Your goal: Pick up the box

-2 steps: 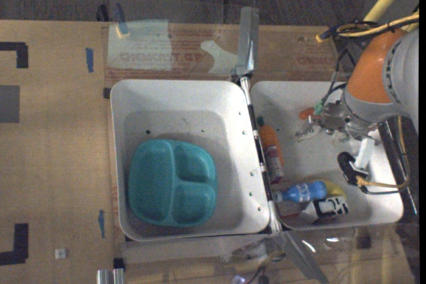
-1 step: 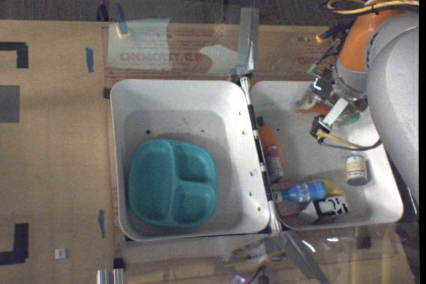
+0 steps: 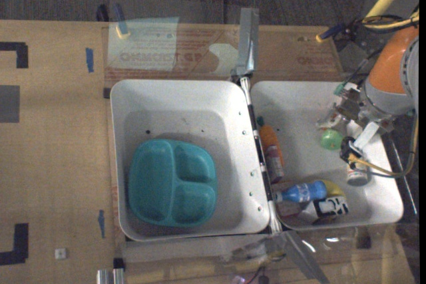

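The box (image 3: 331,207) is small and dark with white markings. It lies in the right bin (image 3: 303,106) near the front wall, just right of a blue bottle (image 3: 303,193). My gripper (image 3: 341,115) hangs over the far right part of the same bin, well behind the box and apart from it. A green ball (image 3: 330,140) lies just below the gripper. The grey arm with its orange band (image 3: 394,70) comes in from the right edge.
An orange bottle (image 3: 270,149) lies along the right bin's left wall. A small can (image 3: 357,174) stands near its right wall, with a cable looping by. A teal divided plate (image 3: 173,181) sits in the left bin (image 3: 126,143).
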